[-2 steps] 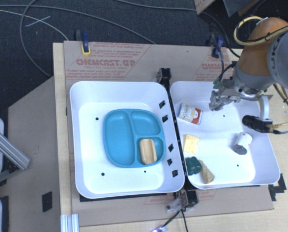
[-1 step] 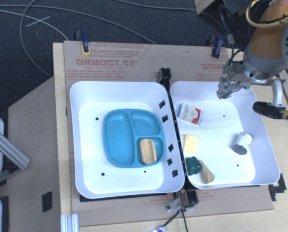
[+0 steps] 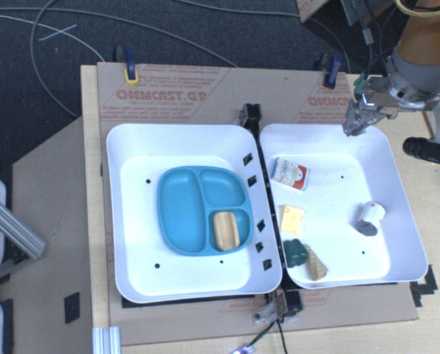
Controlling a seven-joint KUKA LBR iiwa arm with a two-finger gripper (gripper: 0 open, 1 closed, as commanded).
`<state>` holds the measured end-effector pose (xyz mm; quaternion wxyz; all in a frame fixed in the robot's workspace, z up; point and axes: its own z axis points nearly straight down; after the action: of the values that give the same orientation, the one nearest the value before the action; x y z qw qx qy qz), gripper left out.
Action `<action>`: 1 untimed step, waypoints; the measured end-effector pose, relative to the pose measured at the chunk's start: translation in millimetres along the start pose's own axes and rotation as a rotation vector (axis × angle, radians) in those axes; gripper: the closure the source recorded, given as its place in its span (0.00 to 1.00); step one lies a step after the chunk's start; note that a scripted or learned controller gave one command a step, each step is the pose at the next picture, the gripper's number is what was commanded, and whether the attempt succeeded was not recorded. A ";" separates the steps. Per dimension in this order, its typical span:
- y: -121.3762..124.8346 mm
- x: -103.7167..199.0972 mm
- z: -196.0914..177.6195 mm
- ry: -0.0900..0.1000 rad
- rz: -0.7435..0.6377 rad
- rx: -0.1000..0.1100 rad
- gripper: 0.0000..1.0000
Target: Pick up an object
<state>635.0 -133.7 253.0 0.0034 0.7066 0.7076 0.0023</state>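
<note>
My gripper (image 3: 355, 124) hangs over the far right rim of the right bin (image 3: 397, 198), with nothing seen between its fingers. In that bin lie a small white and red packet (image 3: 289, 173), a yellow square piece (image 3: 292, 219), a dark green object (image 3: 295, 253) with a tan piece (image 3: 315, 265) beside it, and a white and grey cup-like object (image 3: 369, 217). The left bin (image 3: 131, 198) holds a blue divided plate (image 3: 177, 198) with a tan bread-like block (image 3: 225, 230) in its near right compartment.
Black clips (image 3: 251, 114) mark the seam between the two bins. Blue clamps (image 3: 131, 63) hold the cardboard sheet at the far edge. Cables run over the dark floor at the far left.
</note>
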 end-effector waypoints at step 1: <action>4.4 56.2 12.5 0.004 -0.004 0.010 1.00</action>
<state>639.4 -77.5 240.5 -0.0014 0.7052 0.7090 0.0000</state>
